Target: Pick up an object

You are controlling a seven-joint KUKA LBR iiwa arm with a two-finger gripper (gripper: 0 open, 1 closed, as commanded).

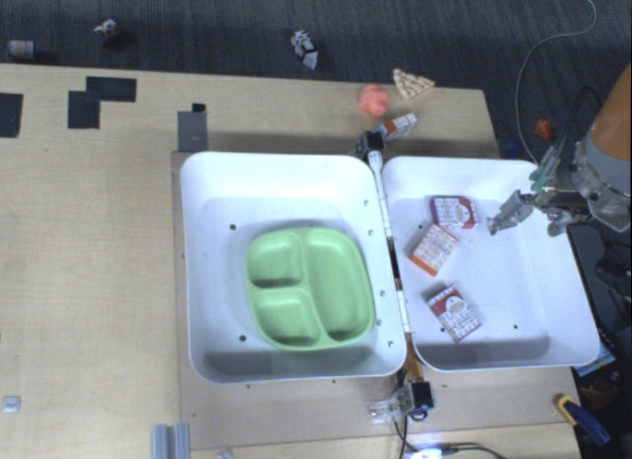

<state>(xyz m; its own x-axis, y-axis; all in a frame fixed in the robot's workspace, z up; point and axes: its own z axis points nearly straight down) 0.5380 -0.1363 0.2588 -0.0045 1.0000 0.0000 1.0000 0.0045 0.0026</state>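
tool (533,212) over right bin (513,344); finger state: cannot tell | nearest packet (453,211) just left, apart

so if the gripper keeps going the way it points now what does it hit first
The gripper points left across the right bin. The first thing in that line is likely the packet at the bin's top, just ahead of it. Its height above the bin is unclear, so it might pass over.
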